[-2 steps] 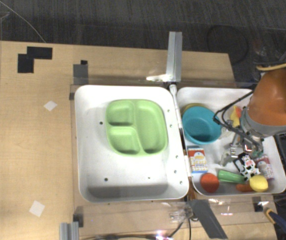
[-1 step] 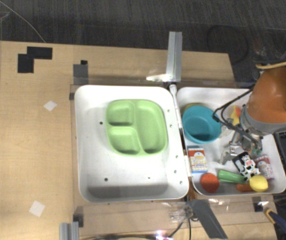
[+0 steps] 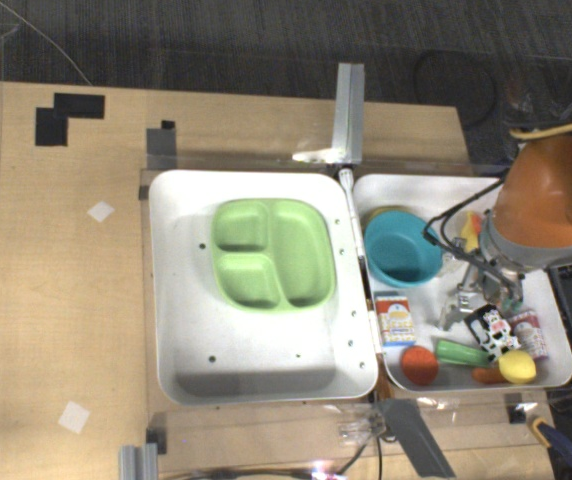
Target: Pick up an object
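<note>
My gripper (image 3: 478, 296) hangs low over the middle of the right bin (image 3: 421, 190), below the arm's orange band (image 3: 543, 196). Just under and right of it lies a black-and-white toy (image 3: 496, 331). A blue bowl (image 3: 402, 248) sits to its left. A small red-and-white box (image 3: 394, 320), a red ball (image 3: 420, 364), a green cylinder (image 3: 463, 351), a yellow lemon (image 3: 517, 367) and a small can (image 3: 531, 334) lie along the bin's near side. Nothing can be seen held in the gripper.
The left bin (image 3: 181, 368) holds a green divided plate (image 3: 271, 253). A metal post (image 3: 349, 113) stands at the far end of the wall between the bins. Cables (image 3: 451, 223) loop beside the wrist, above the bowl.
</note>
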{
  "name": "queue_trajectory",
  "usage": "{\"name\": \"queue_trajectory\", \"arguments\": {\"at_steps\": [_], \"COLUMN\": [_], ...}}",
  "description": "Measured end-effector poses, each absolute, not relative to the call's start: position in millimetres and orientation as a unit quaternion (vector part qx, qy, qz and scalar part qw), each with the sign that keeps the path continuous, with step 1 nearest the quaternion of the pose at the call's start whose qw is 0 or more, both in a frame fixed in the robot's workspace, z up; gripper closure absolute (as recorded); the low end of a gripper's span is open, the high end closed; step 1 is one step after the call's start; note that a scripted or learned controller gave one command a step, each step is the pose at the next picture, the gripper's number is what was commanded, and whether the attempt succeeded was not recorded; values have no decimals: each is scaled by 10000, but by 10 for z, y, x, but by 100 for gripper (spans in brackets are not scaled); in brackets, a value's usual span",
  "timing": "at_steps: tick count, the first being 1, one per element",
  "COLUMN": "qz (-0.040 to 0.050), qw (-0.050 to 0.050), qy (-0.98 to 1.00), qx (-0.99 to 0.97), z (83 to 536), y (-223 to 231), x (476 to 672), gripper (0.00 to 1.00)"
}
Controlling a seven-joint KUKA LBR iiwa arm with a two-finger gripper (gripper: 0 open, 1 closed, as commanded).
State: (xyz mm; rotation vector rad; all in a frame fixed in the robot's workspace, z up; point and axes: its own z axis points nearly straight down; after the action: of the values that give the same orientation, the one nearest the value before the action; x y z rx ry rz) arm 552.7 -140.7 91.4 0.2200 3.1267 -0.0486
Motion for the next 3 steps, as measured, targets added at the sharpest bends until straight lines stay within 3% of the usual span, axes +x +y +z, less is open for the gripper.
{"name": "queue_trajectory", "arguments": {"at_steps": [1,2,3], "qz": [-170,-151,-194], "qw": [84,43,-114], "qy": [9913,9868,9705], "qx": [1299,1614,2402], "z": [918,912,888], "y": [-1253,-1248,-1376], "x": [5313,5447,6033], "gripper": [0,0,0]}}
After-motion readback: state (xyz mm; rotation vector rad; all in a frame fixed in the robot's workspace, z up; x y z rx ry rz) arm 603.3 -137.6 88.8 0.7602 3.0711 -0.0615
